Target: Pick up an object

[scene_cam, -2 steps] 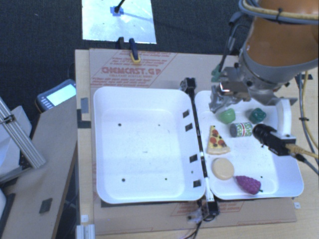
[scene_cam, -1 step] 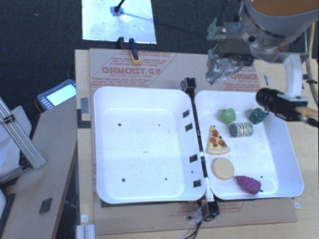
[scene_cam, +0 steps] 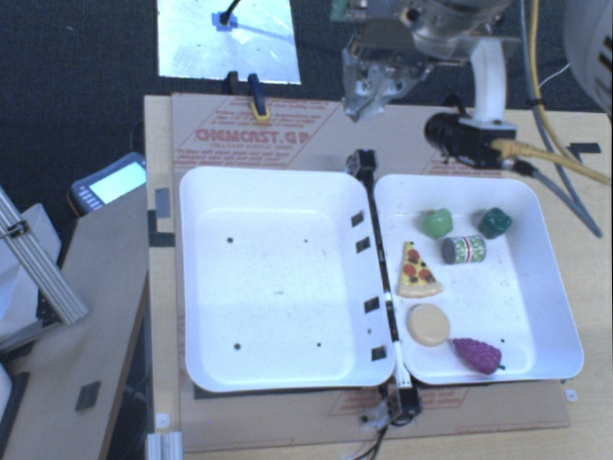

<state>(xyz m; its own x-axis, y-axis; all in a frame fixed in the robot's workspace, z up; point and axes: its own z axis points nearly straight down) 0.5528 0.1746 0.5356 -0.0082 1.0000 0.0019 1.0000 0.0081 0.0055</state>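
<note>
From my seat the arm [scene_cam: 460,8] runs off the top edge, so I see none of it above the wrist. The gripper [scene_cam: 369,89] is a blurred grey mass, its fingers beyond reading. The label on the small can [scene_cam: 464,249] is too fine to make out. The dark green lump [scene_cam: 495,222] is too small to name. A handheld device [scene_cam: 108,186] at left sits half under the bench's edge.

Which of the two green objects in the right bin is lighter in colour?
The light green object, at the left of the pair, above the pizza slice. The other green object, nearer the bin's right wall, is a much darker green.
</note>
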